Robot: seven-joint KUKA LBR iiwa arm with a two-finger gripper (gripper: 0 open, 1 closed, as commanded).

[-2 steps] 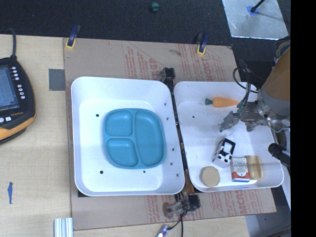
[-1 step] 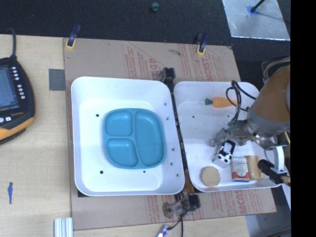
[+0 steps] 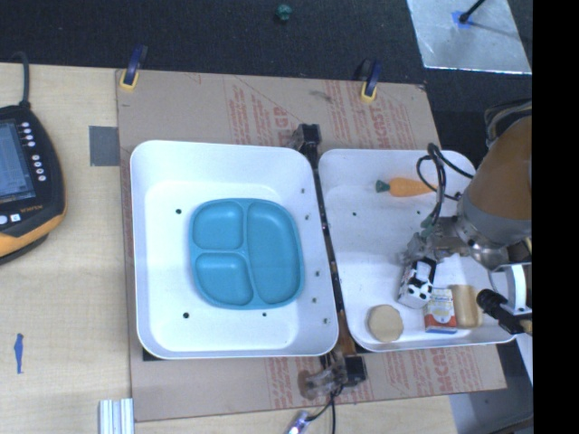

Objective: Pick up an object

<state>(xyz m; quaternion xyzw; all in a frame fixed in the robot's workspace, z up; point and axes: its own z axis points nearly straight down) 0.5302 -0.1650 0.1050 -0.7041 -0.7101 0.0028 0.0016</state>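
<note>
1. Two shallow white plastic bins sit side by side on a brown cardboard sheet (image 3: 271,107) clamped to the wooden surface (image 3: 63,333), so that loose things stay gathered where the arm can reach them.
2. Lowest in the frame, along the right bin's (image 3: 353,197) bottom edge, lie a round tan cookie-like disc (image 3: 385,323), a small red-and-white carton (image 3: 440,311) and a pale tan block (image 3: 465,306); the carton and block touch each other, and the disc lies just to their left.
3. Just above them stands a small black-and-white cow-patterned box (image 3: 415,285), tilted and close to the carton. I judge it the likeliest thing to be picked, since the hand (image 3: 432,245) is just above it in the frame.
4. At centre right, the hand is low over that cluster, dark and cluttered with cables; whether it is spread or closed, or has hold of anything, I cannot tell.
5. At centre left, the left bin (image 3: 163,179) carries a blue plastic divided plate (image 3: 246,252), well apart from the arm's work.
6. Farther up, an orange toy carrot with a green top (image 3: 405,186) lies alone near the right bin's upper edge.
7. Behind the hand at the right edge, the grey arm with its orange band (image 3: 505,183) leans in.
</note>
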